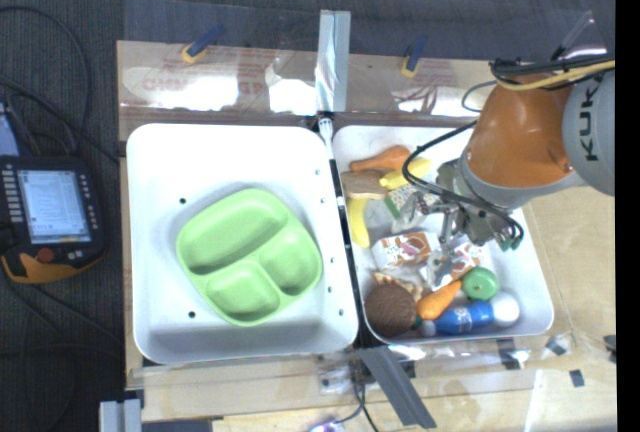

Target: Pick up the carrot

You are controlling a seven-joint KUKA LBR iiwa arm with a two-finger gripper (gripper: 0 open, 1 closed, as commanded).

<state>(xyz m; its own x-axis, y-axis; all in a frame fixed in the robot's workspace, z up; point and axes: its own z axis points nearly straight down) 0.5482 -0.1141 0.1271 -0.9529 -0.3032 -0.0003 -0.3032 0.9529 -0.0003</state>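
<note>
The carrot [441,300] is a short orange piece lying at a slant in the front part of the right bin [535,272], between a brown round item and a green round piece. My gripper [446,255] hangs under the orange wrist band, just above and behind the carrot, over a printed packet [403,248]. Nothing visibly sits in the gripper, and the wrist and cables hide part of it.
Crowding the right bin are a brown round item [390,308], a blue bottle [462,318], a white ball [506,308], a green piece [481,283], a yellow item [358,220] and a drumstick [384,159]. The left bin [160,160] holds a green divided plate [250,252].
</note>
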